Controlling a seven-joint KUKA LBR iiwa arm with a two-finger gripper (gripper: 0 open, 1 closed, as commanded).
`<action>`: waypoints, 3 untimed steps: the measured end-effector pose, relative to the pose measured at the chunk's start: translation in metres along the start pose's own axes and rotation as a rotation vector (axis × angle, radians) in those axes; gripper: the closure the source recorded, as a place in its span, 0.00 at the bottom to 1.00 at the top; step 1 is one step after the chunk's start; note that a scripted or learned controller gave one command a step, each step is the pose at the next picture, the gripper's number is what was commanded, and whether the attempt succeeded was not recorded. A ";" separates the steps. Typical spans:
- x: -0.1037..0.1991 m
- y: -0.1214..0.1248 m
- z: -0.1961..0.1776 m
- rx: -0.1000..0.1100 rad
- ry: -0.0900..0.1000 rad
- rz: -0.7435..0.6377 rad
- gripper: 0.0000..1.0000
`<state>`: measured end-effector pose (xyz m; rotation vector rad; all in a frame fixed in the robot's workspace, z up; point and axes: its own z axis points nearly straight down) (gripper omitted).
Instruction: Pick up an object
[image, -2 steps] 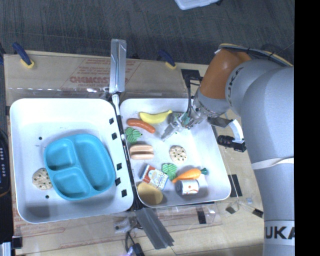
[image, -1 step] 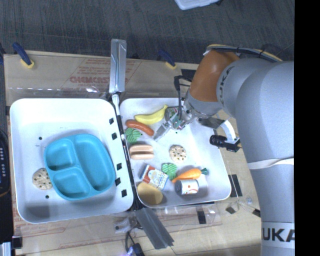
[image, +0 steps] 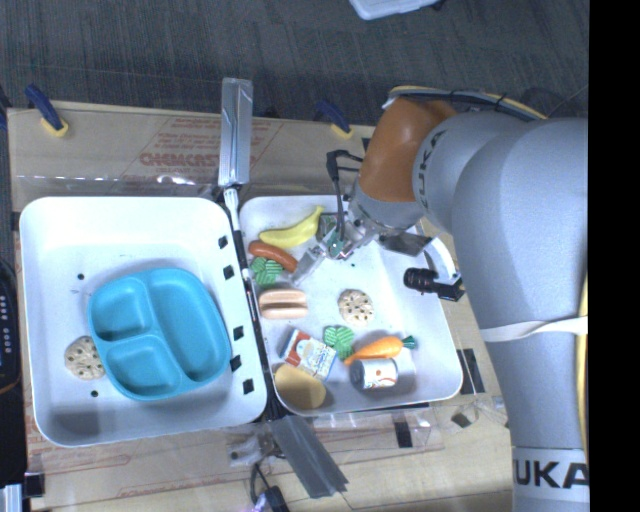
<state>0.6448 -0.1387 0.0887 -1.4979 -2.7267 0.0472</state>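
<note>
Nearest the lower edge, at about 6 o'clock in the right bin (image: 402, 303): a brown slice of bread (image: 300, 386) against the near wall. Just past it, a small printed carton (image: 314, 355), touching or nearly touching the slice. At 5 o'clock, a small can (image: 375, 374) lying on its side, and just beyond that an orange carrot (image: 378, 348) with its green tip pointing toward 3 o'clock. Between carton and carrot, a green leaf (image: 339, 338).

Near the middle of that bin, a round cookie (image: 354, 305), apart from the rest. At 9 o'clock, beside the left wall, a hot dog bun (image: 282, 301). Beyond it a green vegetable piece (image: 265, 270), then a reddish sausage (image: 273, 254) lying at a slant. Farther still, at 11 o'clock, a yellow banana (image: 292, 232).

In the left bin (image: 120, 235), a blue divided plate (image: 155, 330) around the centre, with a second cookie (image: 84, 357) at 8 o'clock, just beside the plate's rim.

At 12 o'clock over the right bin, the gripper (image: 335, 243), low, just right of the banana and the sausage's far end. Cannot tell how far open, nor whether anything is gripped. Behind it, the orange band (image: 395, 150) and the grey arm (image: 500, 200) running off toward 3 o'clock.
</note>
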 end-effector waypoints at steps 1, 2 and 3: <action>0.003 0.002 0.000 0.000 0.000 0.016 0.00; 0.011 0.007 0.000 0.002 0.001 0.005 0.00; 0.015 0.011 0.000 -0.002 0.003 0.063 0.00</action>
